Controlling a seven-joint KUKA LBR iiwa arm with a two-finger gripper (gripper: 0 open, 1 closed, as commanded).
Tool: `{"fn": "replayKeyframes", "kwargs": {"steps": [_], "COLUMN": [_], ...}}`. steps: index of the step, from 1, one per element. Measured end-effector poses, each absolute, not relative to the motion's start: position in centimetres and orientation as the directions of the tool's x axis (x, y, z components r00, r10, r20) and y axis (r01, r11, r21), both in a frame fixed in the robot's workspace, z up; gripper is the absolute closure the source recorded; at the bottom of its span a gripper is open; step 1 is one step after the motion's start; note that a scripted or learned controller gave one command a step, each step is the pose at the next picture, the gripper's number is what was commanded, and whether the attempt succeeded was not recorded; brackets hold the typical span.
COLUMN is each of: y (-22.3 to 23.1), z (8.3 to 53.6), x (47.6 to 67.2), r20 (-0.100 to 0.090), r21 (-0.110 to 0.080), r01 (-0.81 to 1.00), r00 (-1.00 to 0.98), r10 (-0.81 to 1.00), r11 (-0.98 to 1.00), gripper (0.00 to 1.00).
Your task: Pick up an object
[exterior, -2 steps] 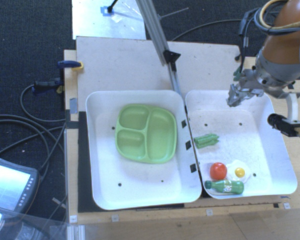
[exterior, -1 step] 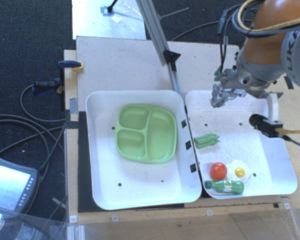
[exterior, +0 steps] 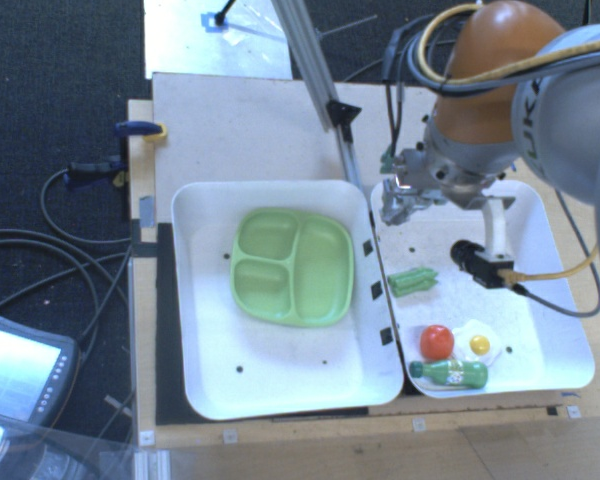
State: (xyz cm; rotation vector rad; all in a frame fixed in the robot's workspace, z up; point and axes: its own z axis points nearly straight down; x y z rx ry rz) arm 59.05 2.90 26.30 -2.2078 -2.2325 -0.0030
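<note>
My gripper (exterior: pixel 396 208) hangs over the back left corner of the right bin (exterior: pixel 550 268), with nothing visibly between its fingers. A green ridged piece (exterior: pixel 413 282) lies a little in front of it near the bin's left wall. Toward the front of that bin sit a red tomato (exterior: pixel 437 342), a fried egg (exterior: pixel 477 343) and a small green bottle (exterior: pixel 451 373) lying on its side. All of these lie apart from the gripper.
The left bin (exterior: pixel 205 348) holds a light green divided plate (exterior: pixel 292 266). A metal pole (exterior: pixel 305 43) slants across the bench behind the bins. Cables and a pendant lie on the floor at left.
</note>
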Motion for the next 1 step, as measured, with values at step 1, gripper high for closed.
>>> {"fn": "replayKeyframes", "kwargs": {"steps": [1], "y": [8.22], "z": [24.42], "x": [59.47], "r20": [0.002], "r21": [-0.001], "r01": [1.0], "r00": [-0.011], "r10": [1.0], "r11": [0.011], "gripper": [1.0]}}
